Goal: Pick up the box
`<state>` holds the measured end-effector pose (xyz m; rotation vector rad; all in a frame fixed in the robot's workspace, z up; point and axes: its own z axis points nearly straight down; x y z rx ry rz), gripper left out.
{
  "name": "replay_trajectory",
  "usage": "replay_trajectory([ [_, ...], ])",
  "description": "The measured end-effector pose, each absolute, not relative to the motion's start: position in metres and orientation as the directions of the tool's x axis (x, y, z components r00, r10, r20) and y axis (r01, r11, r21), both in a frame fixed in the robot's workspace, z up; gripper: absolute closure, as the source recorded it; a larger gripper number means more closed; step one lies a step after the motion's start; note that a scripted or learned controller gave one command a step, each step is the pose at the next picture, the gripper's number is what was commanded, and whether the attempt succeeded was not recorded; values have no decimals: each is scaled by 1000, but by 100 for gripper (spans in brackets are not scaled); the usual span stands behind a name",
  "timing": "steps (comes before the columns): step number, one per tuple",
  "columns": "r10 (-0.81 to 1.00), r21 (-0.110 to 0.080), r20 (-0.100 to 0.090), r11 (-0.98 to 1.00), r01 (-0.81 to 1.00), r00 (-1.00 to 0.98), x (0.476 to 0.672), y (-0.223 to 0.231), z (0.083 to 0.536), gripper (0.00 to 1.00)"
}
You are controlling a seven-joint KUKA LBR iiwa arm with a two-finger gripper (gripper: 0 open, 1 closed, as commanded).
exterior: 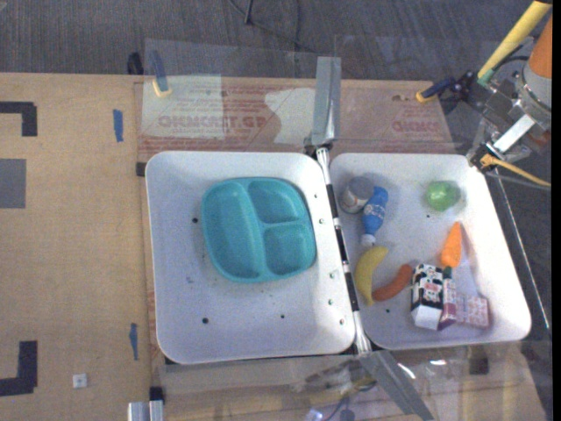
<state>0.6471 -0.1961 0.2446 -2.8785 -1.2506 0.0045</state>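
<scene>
Lying at the near edge of the right white bin point(513, 261), the small black-and-white printed carton box point(429, 295) leans against a pink packet point(469, 310), beside an orange carrot point(451, 245). Parked at the bin's far right corner, the gripper point(504, 143) leaves the box untouched; I cannot tell how its jaws stand.
</scene>
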Motion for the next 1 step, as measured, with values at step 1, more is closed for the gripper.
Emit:
replay_trajectory([
  [1, 731, -3, 0, -682, 731, 682, 648, -195, 255, 100],
])
